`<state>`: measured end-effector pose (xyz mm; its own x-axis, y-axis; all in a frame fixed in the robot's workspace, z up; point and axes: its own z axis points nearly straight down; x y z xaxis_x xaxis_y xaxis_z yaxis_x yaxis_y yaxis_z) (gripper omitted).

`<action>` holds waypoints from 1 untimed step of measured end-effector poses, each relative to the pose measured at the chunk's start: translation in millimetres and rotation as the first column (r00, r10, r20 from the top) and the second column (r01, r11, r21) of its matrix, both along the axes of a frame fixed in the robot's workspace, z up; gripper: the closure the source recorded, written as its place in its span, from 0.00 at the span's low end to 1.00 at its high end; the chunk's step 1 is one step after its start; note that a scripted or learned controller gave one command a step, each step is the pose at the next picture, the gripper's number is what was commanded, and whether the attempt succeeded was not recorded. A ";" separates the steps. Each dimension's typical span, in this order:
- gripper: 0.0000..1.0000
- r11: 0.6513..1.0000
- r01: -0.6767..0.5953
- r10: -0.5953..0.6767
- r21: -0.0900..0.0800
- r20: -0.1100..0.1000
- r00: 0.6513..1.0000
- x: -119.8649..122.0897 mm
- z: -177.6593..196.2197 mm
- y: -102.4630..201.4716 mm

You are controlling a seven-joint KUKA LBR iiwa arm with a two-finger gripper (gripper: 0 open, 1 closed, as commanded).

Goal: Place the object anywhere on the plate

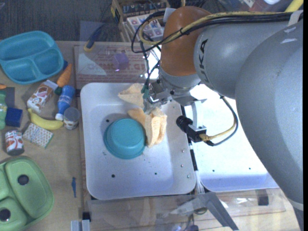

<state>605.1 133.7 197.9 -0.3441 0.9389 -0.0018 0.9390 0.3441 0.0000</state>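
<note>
A round teal plate (125,137) lies in the left white bin (144,182), left of its middle. A yellow-orange soft piece (154,126) lies against the plate's right rim, partly over it. A paler yellow wedge (131,95) lies at the bin's back, just left of the gripper. My gripper (152,100) reaches down from the orange-banded wrist between the two yellow pieces, its tip just above the yellow-orange one. The wrist hides how it meets that piece.
The right white bin (231,162) lies under the arm. On the bench to the left are a blue divided tray (31,57), a banana (44,121), a small bottle (63,101), a can (71,117) and a green tray (21,191).
</note>
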 end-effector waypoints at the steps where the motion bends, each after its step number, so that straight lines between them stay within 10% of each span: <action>1: 1.00 0.924 0.382 -0.382 -0.002 -0.003 0.924 34.3 -21.4 24.0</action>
